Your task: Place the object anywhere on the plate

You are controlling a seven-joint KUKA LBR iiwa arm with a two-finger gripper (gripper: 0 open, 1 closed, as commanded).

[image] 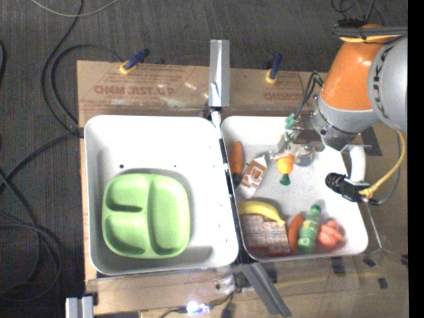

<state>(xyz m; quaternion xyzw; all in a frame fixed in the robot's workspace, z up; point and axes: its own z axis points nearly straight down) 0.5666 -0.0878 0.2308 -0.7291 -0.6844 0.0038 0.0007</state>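
While hanging low, hand (289, 152) seemingly pinches small orange object (285, 163).

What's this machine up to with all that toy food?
A grey and orange robot arm reaches in from the right over the right bin, which holds toy food: a banana, a carrot, a green bottle and some small packets. Its gripper hangs just above a small yellow and orange piece; whether it has hold of it is unclear. The green divided plate, where one item should go, sits in the left bin with nothing on it yet.
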